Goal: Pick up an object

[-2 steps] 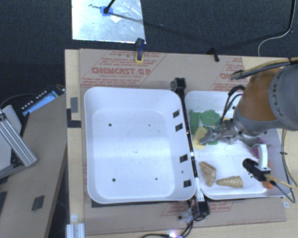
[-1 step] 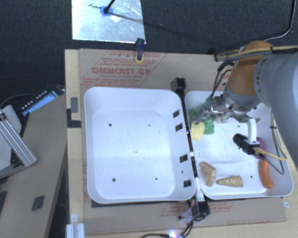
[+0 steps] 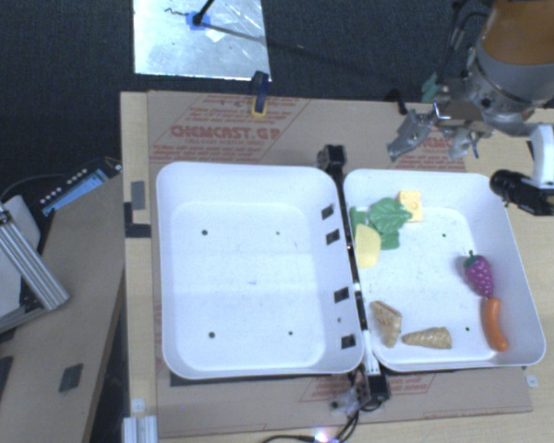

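The right bin (image 3: 522, 284) holds several toy foods. A green leafy piece (image 3: 388, 215) lies near its back left, with a yellow block (image 3: 410, 204) behind it and a pale yellow piece (image 3: 367, 245) in front. Purple grapes (image 3: 478, 272) and an orange sausage (image 3: 494, 324) lie along the right wall. A tan bread piece (image 3: 386, 321) and a tan cone (image 3: 428, 339) rest near the front wall. My gripper (image 3: 432, 144) hangs above the cardboard just behind the right bin's back rim, apart from all of them. It is open, with nothing between its fingers.
The left bin (image 3: 180, 275) sits beside the right one, joined by black clips (image 3: 332, 238) along the shared wall. Both stand on a cardboard sheet (image 3: 222, 132). A shiny foil sheet (image 3: 198, 26) lies at the back, and a metal frame (image 3: 9, 247) stands at the left.
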